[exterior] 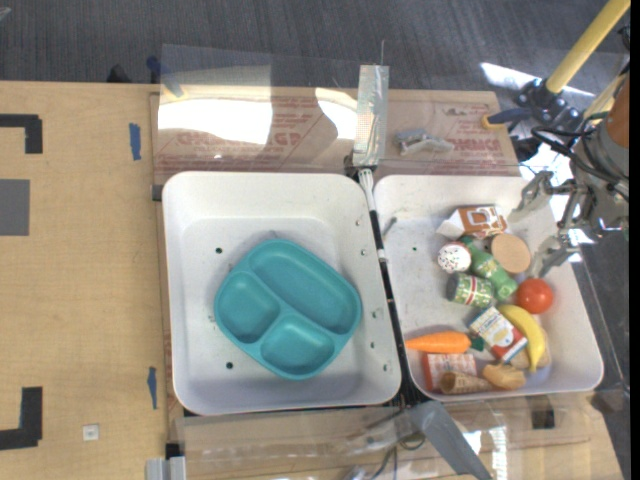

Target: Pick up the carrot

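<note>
Cardboard covers the surface under two white bins. Low in the right bin, the carrot lies flat beside other toy food; it looks light, rigid and smooth, best pinched across its thick middle. Above the bin's right edge, the claw hangs spread, holding nothing.

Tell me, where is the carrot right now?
The carrot lies in the right bin, near its front left corner, pointing toward the divider. A small carton and the banana sit just to its right.
</note>
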Action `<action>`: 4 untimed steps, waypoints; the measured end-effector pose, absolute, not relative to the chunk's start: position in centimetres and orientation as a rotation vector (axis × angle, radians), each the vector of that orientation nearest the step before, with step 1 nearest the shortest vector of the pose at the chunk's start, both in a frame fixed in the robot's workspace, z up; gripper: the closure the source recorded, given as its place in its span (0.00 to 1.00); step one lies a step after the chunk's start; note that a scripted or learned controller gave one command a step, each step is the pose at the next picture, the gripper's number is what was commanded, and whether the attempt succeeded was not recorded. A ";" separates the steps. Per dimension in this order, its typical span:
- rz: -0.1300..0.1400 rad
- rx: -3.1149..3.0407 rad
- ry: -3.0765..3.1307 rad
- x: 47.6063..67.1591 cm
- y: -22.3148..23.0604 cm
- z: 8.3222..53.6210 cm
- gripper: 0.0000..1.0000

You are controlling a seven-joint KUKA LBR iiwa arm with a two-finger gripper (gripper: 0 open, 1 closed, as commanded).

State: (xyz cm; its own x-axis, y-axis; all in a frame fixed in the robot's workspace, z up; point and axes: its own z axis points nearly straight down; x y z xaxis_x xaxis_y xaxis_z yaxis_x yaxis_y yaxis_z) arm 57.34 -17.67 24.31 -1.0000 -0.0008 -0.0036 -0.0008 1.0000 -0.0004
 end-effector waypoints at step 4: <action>-0.001 0.503 3.062 49.2 -10.0 10.3 1.00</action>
State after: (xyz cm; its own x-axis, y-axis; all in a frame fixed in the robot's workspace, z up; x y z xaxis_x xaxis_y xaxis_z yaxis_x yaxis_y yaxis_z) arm 49.21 -10.02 10.30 -0.9466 0.3201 -0.0385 0.3201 0.9474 0.0054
